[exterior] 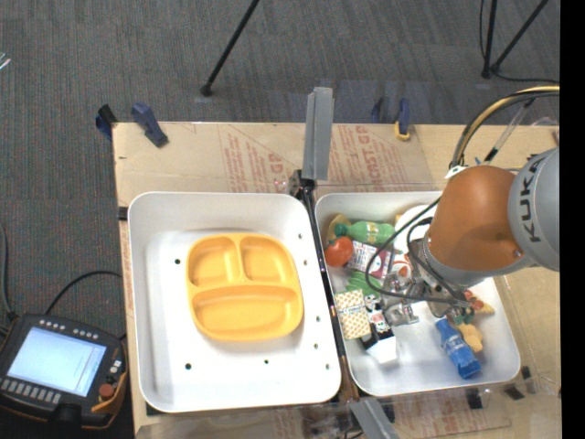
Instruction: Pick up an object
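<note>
My gripper (398, 313) hangs low inside the right bin (501, 373), under the arm's orange band (473, 219), near the bin's middle. Several small objects lie around it. A green bottle (367, 231) and a red round item (338, 251) lie at the bin's far left. A checkered packet (352, 314) and a white block (384, 349) sit just left of and below the gripper. A blue bottle (456, 347) lies to its right, beside a small yellow toy (473, 337). The arm hides whatever lies beneath the orange band.
The left bin (146, 337) holds a yellow divided plate (244, 285) at its centre. A grey upright post (318, 140) stands behind the gap between the bins. A teach pendant (59, 366) lies on the floor at the lower left. Cables arc above the arm at the right.
</note>
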You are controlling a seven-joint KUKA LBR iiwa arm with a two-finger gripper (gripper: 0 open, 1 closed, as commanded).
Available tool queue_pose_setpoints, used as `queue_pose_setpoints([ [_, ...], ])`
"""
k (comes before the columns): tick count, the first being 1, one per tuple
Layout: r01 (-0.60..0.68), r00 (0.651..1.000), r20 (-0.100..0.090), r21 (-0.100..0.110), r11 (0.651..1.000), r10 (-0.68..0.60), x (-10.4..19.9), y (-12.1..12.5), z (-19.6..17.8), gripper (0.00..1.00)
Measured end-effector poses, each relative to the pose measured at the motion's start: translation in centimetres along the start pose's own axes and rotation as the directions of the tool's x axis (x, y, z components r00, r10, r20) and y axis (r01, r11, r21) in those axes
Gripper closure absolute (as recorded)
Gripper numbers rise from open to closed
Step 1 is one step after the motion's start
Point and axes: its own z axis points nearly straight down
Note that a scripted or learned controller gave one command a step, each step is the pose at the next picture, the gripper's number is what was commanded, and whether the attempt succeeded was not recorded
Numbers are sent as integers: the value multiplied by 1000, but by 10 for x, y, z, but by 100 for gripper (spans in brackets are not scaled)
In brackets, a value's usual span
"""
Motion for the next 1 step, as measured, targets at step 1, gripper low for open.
queue_pose_setpoints([
  [1,56,998,0,-26,998,-56,-51,5,1,0],
])
